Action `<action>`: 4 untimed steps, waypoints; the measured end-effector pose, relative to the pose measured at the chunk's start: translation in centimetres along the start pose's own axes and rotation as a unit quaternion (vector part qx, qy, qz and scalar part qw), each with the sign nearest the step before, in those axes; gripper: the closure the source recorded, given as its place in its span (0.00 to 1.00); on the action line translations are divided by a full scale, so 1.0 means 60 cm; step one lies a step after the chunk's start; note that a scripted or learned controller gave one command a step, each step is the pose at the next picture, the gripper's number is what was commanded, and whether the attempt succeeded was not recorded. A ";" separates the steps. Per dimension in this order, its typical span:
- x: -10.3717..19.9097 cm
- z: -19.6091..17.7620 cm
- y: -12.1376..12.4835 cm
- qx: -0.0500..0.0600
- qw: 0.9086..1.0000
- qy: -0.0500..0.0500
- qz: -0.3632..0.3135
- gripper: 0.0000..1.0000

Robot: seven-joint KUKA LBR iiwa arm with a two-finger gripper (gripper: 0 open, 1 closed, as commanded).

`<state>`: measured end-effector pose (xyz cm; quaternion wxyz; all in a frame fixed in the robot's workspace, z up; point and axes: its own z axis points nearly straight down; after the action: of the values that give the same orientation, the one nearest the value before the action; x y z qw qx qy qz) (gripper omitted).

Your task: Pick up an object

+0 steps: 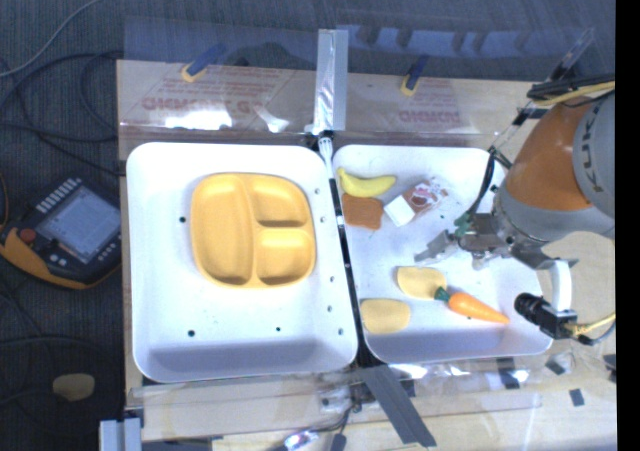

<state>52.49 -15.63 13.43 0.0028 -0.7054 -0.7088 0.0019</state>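
Grey arm with orange band reaches from the right, its pincer (pixel 437 247) released above the right white bin (pixel 420 344), near the orange toy carrot (pixel 472 306).

A fixed overhead camera looks down at a slant. Two shallow white plastic bins (pixel 140 269) sit mid-frame, moderately near.

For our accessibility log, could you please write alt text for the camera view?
A grey-and-orange arm's gripper hovers over the right bin, above a carrot and other toy foods including a banana. The left bin holds a yellow divided tray.
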 end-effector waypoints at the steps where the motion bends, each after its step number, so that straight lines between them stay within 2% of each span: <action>1: -0.047 0.062 0.006 0.000 1.000 0.000 0.010 0.00; 2: -0.076 0.061 -0.068 0.000 1.000 0.001 0.015 0.00; 3: -0.039 0.002 -0.068 -0.001 0.999 0.001 -0.051 0.00; 4: -0.071 0.044 -0.055 -0.011 0.997 -0.001 -0.070 0.00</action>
<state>49.20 -19.88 10.83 -0.0057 -0.6540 -0.7564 -0.0056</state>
